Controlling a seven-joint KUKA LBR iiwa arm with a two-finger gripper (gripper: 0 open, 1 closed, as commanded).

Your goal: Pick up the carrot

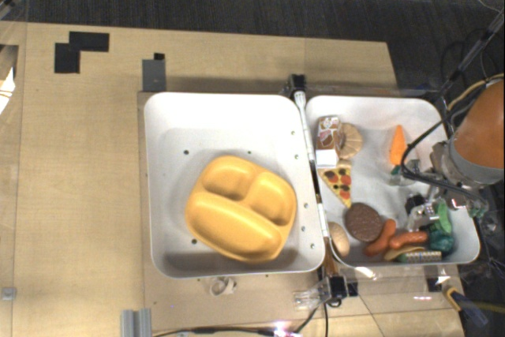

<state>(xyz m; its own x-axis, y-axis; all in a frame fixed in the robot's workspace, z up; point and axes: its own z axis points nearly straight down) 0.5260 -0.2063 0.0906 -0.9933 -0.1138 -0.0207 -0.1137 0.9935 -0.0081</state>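
Tool (422, 205) near carrot (398, 144); carrot upright, tip toward btm.

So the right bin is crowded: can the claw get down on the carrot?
Probably yes. The carrot lies apart from the other food near the bin's far wall, nothing on it, with the claw nearby.

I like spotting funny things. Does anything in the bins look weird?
A little. The left bin holds one big yellow bread loaf, while all the small toy food is crammed in the right bin. The carrot lies near the arm, not picked up.
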